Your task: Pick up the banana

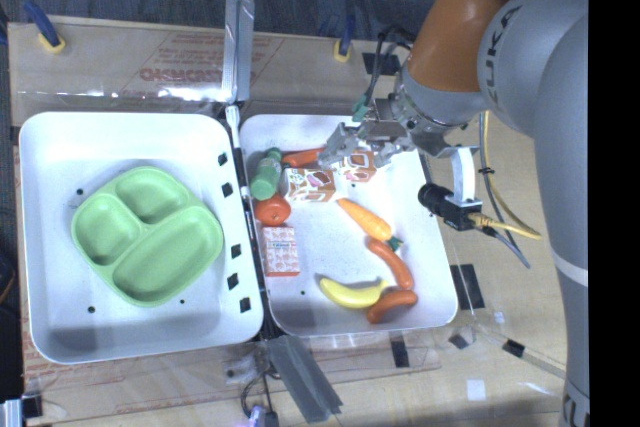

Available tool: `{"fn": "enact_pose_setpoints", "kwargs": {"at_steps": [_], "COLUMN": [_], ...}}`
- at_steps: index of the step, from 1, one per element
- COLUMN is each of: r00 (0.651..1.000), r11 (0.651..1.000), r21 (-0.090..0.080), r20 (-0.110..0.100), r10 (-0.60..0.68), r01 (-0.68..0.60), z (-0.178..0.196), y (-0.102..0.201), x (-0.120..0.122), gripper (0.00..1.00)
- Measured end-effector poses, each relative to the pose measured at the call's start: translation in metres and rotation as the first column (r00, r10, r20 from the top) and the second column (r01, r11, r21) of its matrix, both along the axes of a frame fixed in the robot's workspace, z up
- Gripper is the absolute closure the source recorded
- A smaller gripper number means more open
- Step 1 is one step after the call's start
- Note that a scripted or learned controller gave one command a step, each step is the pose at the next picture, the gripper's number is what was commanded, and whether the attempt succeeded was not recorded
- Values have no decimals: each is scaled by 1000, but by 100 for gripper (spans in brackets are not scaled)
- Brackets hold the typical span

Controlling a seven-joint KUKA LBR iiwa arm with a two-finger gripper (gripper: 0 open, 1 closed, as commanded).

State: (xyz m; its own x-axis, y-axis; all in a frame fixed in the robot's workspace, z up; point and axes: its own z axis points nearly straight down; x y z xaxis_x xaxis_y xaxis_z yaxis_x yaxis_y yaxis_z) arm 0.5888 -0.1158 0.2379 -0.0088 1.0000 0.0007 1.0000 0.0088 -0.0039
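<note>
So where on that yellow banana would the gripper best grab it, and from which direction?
Probably at the banana's middle, coming straight down from above. It lies flat near the right bin's front edge, curved, its right end touching an orange-red sausage-shaped piece. Closing across its narrow width at the freer left-middle part avoids that neighbour.

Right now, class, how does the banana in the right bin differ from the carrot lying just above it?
The banana is yellow; the carrot is orange with a green tip. The banana curves, while the carrot tapers straight. The banana lies near the bin's front edge, the carrot mid-bin on a slant. Both lie flat, untouched, apart from the gripper.
</note>
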Motion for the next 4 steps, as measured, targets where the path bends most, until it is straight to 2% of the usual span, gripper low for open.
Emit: {"fn": "enact_pose_setpoints", "kwargs": {"at_steps": [1,2,3,4], "r00": [979,998,978,1000], "r11": [979,998,978,1000], "r21": [1,0,-1,1], "r20": [1,0,3,7], "r10": [204,67,-210,-10], "r01": [-204,-67,210,10], "z": [-44,-81,-34,-143], "y": [-26,16,-7,19], "x": [-51,-113,-112,-111], "gripper": [0,0,0,0]}}
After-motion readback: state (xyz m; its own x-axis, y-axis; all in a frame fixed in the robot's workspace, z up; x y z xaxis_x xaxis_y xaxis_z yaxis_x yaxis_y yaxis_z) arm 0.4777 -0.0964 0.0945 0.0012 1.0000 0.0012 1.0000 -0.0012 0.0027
